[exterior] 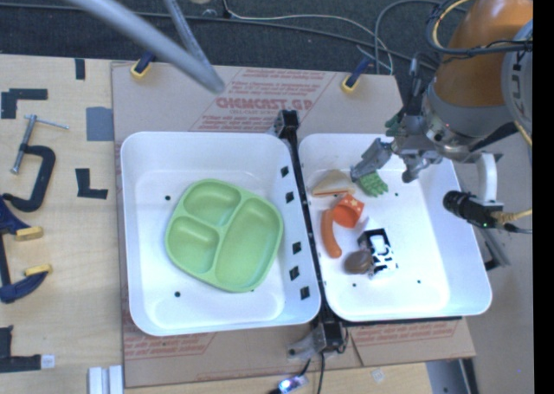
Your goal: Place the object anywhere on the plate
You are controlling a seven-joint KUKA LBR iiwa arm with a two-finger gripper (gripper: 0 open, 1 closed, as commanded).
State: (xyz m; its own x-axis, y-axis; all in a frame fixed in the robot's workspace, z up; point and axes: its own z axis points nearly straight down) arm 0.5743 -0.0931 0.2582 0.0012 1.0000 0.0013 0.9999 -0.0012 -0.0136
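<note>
The gripper (374,177) pinches a green toy (374,184) (leafy-looking), well right of the green plate (224,234).

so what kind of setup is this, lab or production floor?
Looks like a robotics lab bench, not a production line: two white bins on a cardboard sheet held by clamps, play-food pieces by the arm's end effector, loose cables behind.

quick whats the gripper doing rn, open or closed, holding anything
gripper: over the right white bin, right at a small green leafy toy; open or closed cannot be told, nor whether it holds it.
</note>
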